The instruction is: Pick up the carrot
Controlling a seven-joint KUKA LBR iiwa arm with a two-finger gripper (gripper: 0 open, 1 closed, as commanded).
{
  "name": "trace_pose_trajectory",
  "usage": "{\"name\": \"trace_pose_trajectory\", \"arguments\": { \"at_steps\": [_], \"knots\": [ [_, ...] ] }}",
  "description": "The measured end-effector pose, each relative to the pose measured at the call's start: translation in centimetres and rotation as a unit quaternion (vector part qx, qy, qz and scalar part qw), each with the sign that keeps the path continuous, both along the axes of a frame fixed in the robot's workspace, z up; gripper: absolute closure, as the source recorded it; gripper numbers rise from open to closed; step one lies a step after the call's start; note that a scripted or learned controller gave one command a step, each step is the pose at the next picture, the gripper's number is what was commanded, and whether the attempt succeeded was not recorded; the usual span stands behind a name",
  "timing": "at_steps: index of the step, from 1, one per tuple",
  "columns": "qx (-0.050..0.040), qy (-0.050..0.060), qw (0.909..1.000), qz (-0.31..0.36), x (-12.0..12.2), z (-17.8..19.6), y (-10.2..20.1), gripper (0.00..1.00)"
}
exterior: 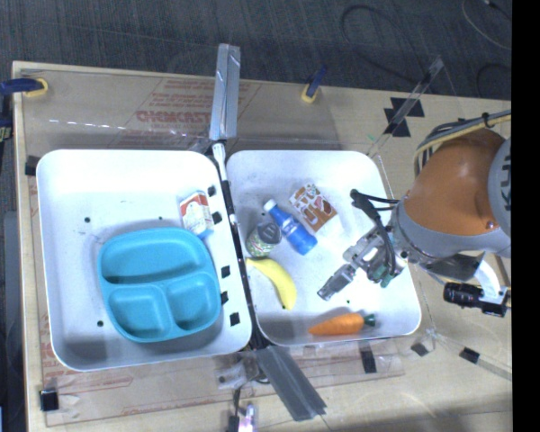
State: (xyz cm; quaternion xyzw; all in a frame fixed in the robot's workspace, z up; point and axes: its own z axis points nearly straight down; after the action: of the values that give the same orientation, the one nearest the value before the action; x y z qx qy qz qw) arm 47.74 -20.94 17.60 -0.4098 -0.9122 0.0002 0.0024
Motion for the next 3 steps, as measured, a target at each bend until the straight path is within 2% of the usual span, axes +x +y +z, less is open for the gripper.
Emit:
{"name": "trace_pose_trajectory", "arguments": {
  "at_steps": [1, 2, 3],
  "knots": [
    [-0.0009, -0.001, 0.9998, 0.02, 6.4, 4.6, 0.9, 0.0],
    [-0.0003, -0.001, 0.9913, 0.132, 0.0, 5.5, -0.1, 0.0],
    [0.0008, -0.001, 0.9747, 0.223, 0.0, -4.0, 0.0, 0.0]
  ]
}}
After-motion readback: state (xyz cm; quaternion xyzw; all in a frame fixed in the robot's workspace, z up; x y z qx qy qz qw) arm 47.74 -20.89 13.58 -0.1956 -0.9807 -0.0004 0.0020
